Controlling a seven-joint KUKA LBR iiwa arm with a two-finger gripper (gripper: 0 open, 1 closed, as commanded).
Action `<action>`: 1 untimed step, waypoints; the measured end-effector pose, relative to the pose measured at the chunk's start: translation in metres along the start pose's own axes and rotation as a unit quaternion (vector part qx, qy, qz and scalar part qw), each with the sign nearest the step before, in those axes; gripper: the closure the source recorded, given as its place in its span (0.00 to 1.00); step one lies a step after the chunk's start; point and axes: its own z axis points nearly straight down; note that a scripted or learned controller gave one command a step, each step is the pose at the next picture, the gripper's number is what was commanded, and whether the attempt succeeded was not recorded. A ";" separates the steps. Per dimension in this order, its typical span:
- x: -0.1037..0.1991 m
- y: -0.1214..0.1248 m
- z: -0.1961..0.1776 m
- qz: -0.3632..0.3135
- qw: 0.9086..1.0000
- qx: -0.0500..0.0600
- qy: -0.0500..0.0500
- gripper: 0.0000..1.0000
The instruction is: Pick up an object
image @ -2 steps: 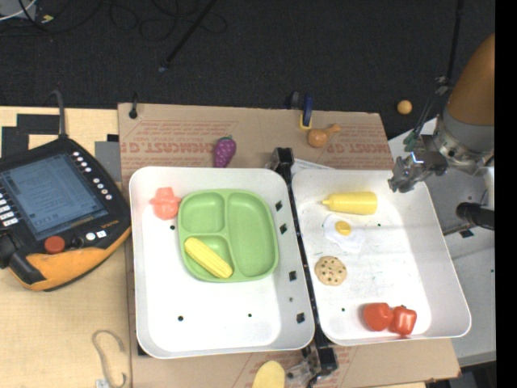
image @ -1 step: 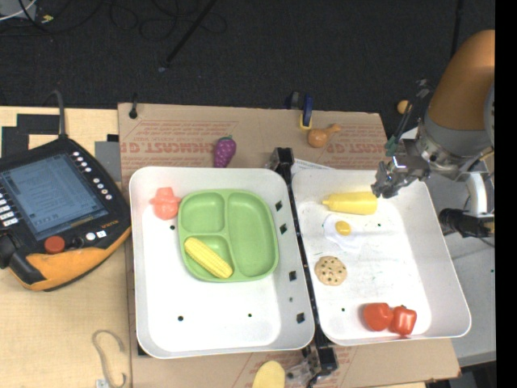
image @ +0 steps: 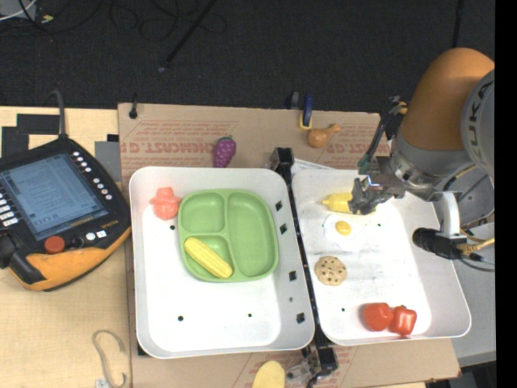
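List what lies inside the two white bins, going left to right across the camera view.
Pink toy → corn on the green plate → cookie → fried egg → red pepper.

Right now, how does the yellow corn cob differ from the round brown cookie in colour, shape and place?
The yellow corn cob is long and lies slantwise; the round brown cookie is a flat speckled disc. The corn rests in a compartment of the green divided plate in the left white bin; the cookie lies directly on the floor of the right white bin. Both are toy foods lying untouched.
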 end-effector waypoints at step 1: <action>0.044 -0.021 -0.005 0.000 1.000 0.000 0.000 1.00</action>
